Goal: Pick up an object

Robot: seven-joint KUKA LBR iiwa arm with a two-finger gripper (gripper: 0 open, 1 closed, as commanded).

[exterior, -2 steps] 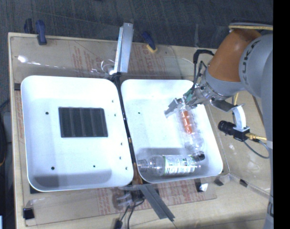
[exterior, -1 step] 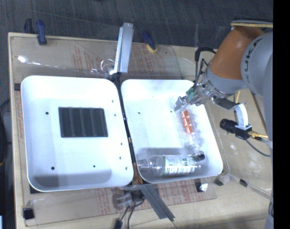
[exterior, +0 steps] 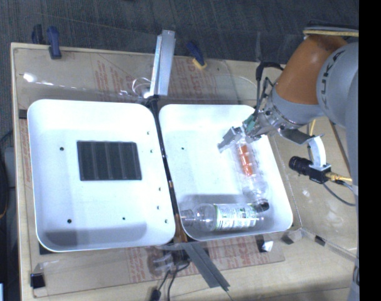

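Gripper sits low in the right bin near its far right corner, finger state cannot be told; orange-label bottle lies just below it, second bottle lies along the near wall

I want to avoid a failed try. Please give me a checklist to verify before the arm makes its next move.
1. Hand is over the right bin: ok.
2. Hand is near a target, the clear bottle with orange inside: ok.
3. Object held between the fingers: cannot tell.
4. Second clear bottle lies apart, along the near wall: ok.
5. Left bin holds only a dark ribbed panel, away from the hand: ok.
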